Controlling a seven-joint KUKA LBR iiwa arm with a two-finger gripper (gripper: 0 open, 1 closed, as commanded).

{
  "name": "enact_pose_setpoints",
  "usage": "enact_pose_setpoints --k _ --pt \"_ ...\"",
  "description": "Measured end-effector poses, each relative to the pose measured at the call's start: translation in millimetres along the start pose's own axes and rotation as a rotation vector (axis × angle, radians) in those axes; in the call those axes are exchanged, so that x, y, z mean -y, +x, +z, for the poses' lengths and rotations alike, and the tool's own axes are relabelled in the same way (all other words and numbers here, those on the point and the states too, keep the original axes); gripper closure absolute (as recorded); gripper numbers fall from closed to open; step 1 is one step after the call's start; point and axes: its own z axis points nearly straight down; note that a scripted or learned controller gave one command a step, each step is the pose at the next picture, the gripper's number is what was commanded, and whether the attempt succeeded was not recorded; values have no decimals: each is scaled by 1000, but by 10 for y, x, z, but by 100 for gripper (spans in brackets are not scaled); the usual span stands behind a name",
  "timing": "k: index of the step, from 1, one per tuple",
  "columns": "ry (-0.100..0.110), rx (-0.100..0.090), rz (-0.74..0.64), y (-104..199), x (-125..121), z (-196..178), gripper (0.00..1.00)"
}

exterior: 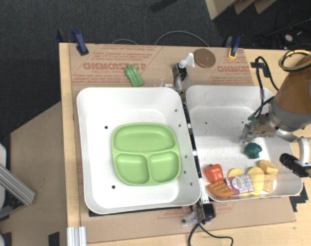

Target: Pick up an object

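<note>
Toy food heaped at the near edge of the right bin (217,99) sits closest to the lens: a red pepper-like piece (213,172), an orange-brown piece (220,190) touching it in front, a purple-and-white packet (241,184) and yellow bits (262,174) to the right. Pieces overlap, so exact shapes are hard to make out. A small dark green object (253,149) lies apart from the heap, just behind it, twd the bin's right side.

Gripper (254,130) is low in the right bin, just above and beside the green object. Fingers are small and dark against the wrist; can't tell how far open they are, and nothing is clearly seen btwn them. Whether they touch the green object: can't tell. Arm (294,99) w/ orange band enters from the right, cut off by the frame edge; cables loop behind it.

Left bin (94,137) holds 1 green tray (145,152) w/ 3 compartments, 1 long at back, 2 smaller in front.

Both bins sit side by side, touching, on a cardboard-covered counter (114,63). On the cardboard behind the bins: a green ribbed item (134,76) and a brown disc (204,58). 2 clamps, blue (79,41) and blue/yellow (233,47), grip the far edge.
</note>
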Motion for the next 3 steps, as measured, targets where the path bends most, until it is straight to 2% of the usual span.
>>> enact_pose_setpoints --k 1,2,3 --pt "1 0 0 0 2 5 0" --pt "6 -2 3 -180 587 59 0" --pt "-1 1 0 -168 551 -47 100"
